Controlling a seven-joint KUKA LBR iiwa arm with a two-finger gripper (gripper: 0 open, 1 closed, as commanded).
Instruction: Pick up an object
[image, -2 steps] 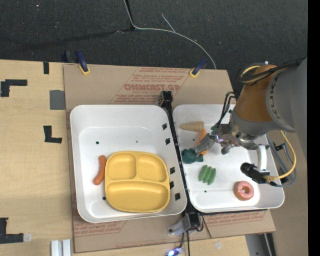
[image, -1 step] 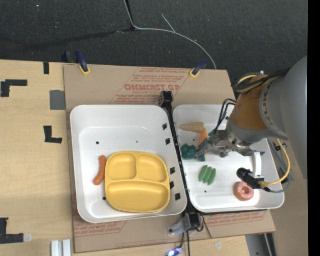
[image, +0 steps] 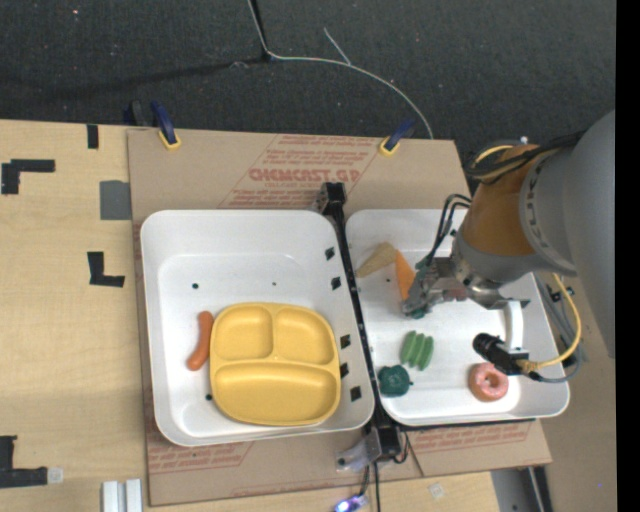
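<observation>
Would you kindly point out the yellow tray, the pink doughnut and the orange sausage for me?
yellow tray (image: 273, 364): camera view, on the ridge between its compartments.
pink doughnut (image: 488, 382): camera view, on its ring.
orange sausage (image: 200, 340): camera view, at its middle.

L bin (image: 160, 250): tray (image: 273, 363), sausage (image: 201, 340) just left. R bin (image: 540, 400): wedge (image: 378, 260) far-left, donut (image: 489, 381) near-right.

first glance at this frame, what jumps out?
The big yellow divided tray dominating the left bin, with an orange sausage-like piece at its left edge. Then the grey arm's claw down in the right bin by an orange wedge, near a green toy and pink donut.
</observation>
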